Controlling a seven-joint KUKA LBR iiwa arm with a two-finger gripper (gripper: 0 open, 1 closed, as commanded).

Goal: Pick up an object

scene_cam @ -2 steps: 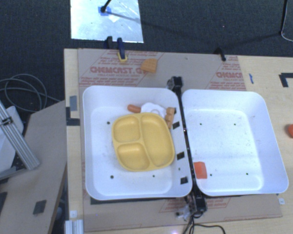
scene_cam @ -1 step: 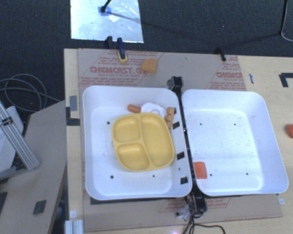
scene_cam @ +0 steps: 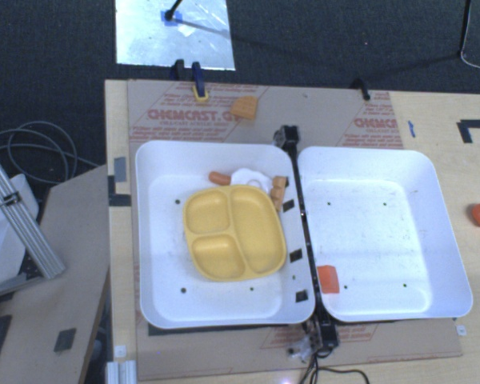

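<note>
Your easiest pick is the small orange block (scene_cam: 327, 278) in the right bin (scene_cam: 442, 238) - the bin on the side your arm reaches in from, though the block sits at its far edge, beside the divider. It looks light, stiff and blocky, so pinch it across two flat sides. The yellow plate (scene_cam: 234, 232) in the left bin (scene_cam: 156, 238) lies farther off - wide, smooth, likely slippery, with only its rim to grab. You cannot tell whether the gripper is released or clenched.
</note>
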